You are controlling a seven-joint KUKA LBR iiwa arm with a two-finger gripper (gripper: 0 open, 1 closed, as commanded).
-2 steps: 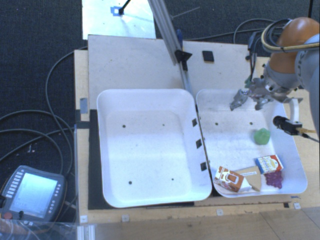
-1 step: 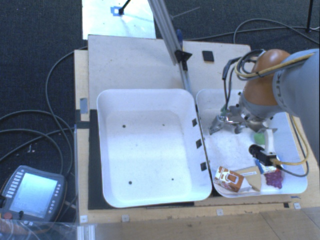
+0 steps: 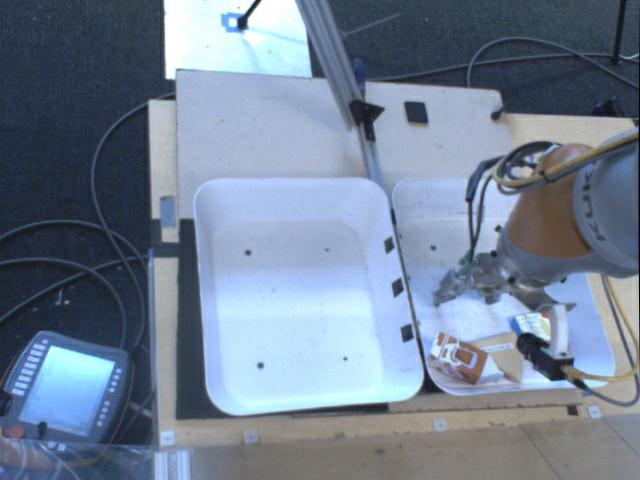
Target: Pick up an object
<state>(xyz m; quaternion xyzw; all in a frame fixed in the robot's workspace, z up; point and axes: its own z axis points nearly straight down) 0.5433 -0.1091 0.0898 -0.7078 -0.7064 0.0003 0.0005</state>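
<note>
Snack carton (image 3: 459,357), orange and white, lies just below our pincer (image 3: 452,286), whose opening we cannot tell, in the right bin (image 3: 430,208); likely light and crushable, best taken across its narrow sides.

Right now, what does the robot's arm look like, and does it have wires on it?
The arm is fat, round and grey, with a shiny orange band above its wrist. Yes, black and yellow cables loop over the top of it. Its gripper at the end is small, grey and metal.
</note>
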